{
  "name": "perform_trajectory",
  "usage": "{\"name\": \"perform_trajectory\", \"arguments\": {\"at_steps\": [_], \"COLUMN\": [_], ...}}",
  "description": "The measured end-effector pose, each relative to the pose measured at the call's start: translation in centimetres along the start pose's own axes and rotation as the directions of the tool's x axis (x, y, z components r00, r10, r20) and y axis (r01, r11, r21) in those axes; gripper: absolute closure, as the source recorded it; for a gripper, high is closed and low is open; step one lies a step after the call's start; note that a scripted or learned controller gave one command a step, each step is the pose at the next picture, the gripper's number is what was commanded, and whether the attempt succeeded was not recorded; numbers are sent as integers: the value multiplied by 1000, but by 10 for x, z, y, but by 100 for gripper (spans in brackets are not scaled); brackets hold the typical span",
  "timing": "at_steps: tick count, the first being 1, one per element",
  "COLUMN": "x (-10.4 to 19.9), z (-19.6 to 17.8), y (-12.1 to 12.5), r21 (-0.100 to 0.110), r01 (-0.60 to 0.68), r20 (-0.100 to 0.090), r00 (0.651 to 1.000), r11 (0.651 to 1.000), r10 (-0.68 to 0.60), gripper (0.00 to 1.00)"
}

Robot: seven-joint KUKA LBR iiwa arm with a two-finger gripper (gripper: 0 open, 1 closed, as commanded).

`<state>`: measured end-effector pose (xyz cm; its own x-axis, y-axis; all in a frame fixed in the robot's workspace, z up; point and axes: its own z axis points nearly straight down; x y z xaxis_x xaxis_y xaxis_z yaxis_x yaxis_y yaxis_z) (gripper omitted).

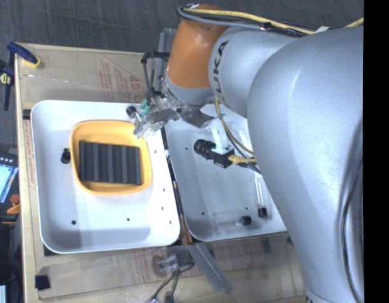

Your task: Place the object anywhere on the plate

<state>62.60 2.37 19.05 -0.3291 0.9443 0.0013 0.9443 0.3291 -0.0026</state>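
Nearest, the left shallow white plastic bin [106,235] holds a rounded-square yellow plate [113,189], and a dark grey ribbed rectangular slab [111,163] lies flat in the plate's well, so placement looks done. The slab reads as stiff, light and unlikely to break. Its grooves should resist slipping, so a pinch across the short width near the middle seems safest. Farther back, the metal two-finger gripper [145,120] hangs over the plate's far right corner under the orange-banded arm; how wide it stands I cannot tell.
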Motion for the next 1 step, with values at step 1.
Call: {"name": "perform_trajectory", "arguments": {"at_steps": [1], "x": [0], "z": [0], "y": [0], "r21": [0], "r01": [0], "r20": [0], "r00": [1000], "r11": [1000], "r10": [0], "gripper": [0]}}
